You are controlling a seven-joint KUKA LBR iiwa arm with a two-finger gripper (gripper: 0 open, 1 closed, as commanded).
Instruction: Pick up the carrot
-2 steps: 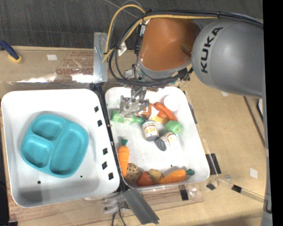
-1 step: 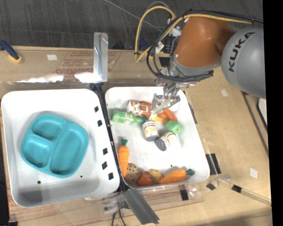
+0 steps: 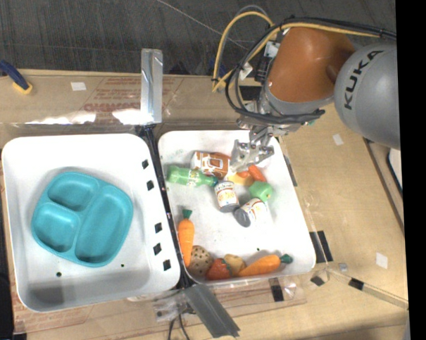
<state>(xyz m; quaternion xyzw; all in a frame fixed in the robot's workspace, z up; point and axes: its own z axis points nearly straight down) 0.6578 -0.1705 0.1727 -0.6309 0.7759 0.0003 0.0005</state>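
Hovering over the upper part of the right bin (image 3: pixel 292 171), the gripper (image 3: pixel 252 152) sits among the packaged items rather than near either carrot. From where I stand its fingers look slightly parted, with nothing caught between them; they seem to hang just above a small orange-red piece (image 3: pixel 256 174) and beside a brown packet (image 3: pixel 211 161), though I cannot tell whether they touch anything.

Two carrots lie in that same bin. One carrot (image 3: pixel 185 237) rests upright along the left wall, green top pointing away from me, well apart from the gripper. A second carrot (image 3: pixel 263 264) lies across the near edge, its leafy end toward the right, next to a potato-like lump (image 3: pixel 234 262), a red strawberry-like piece (image 3: pixel 217 270) and a speckled brown cookie (image 3: pixel 198 257). Also scattered in the middle are a green bottle (image 3: pixel 188 177), a small can (image 3: pixel 227 195), a green apple-like toy (image 3: pixel 261 192) and another small tin (image 3: pixel 251 212).

The left bin (image 3: pixel 15 160) carries a teal divided plate (image 3: pixel 81 217), untouched by any of this.

As I judge it, the task has barely begun: no carrot is lifted or even approached. What remains is moving toward the near or left side of the bin, lowering over a carrot, closing on it and raising it clear.
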